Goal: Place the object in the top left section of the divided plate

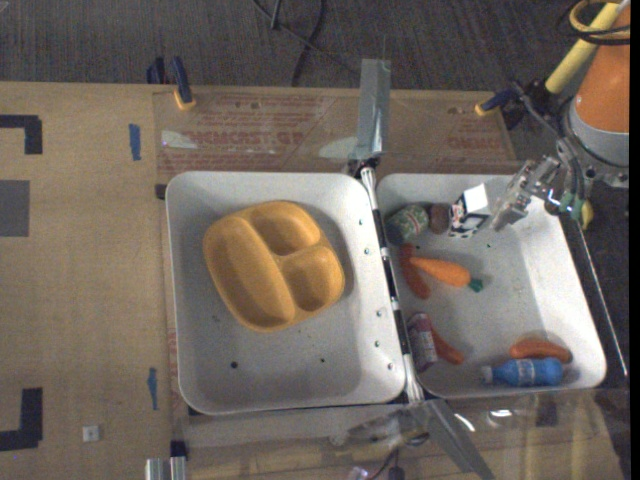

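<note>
Worktop (pixel 80 298): brown board with black and blue tape marks, carrying two white bins side by side.

Left bin (pixel 200 368): holds one yellow divided plate (pixel 272 264), three sections, set a little above the bin's middle and turned at a slant. Nothing lies in any section.

Right bin (pixel 520 298): holds the loose items.
- Green can (pixel 407 223), upper left corner, touching a small brown item (pixel 440 218).
- Black-and-white carton (pixel 470 211), just right of the brown item.
- Carrot (pixel 443 271), orange with a green tip, left of centre.
- Red-labelled can (pixel 422 340), against the left wall, low.
- Blue bottle (pixel 524 372), lying along the bottom wall.
- Orange piece (pixel 540 349), just above the bottle.

Gripper (pixel 508 211): over the bin's upper right part, just beside the carton. Fingers slightly apart and nothing between them. Arm (pixel 605 98) enters from the right.
</note>
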{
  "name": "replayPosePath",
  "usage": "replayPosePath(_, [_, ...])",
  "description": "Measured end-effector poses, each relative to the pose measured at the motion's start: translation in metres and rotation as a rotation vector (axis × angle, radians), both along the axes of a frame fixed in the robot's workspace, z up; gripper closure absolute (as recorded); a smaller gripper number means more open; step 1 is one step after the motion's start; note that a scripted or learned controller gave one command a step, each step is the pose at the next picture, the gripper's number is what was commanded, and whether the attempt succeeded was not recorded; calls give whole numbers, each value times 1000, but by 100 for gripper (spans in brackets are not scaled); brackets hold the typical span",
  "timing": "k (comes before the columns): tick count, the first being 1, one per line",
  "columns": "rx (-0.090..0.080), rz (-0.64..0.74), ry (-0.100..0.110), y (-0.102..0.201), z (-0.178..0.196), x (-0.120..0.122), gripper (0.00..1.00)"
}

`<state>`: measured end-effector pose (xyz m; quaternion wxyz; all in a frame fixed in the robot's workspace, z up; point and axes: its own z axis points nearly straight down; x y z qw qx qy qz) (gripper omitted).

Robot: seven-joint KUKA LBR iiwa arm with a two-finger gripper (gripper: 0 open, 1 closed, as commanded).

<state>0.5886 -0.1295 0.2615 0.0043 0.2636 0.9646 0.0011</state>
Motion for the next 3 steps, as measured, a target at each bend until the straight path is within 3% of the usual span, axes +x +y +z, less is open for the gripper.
replayPosePath(1, [1, 22, 4, 114, -64, 17, 100])
replayPosePath(2, [2, 23, -4, 115, -52, 19, 100])
replayPosePath(3, [1, 109, 0, 174, -33, 36, 100])
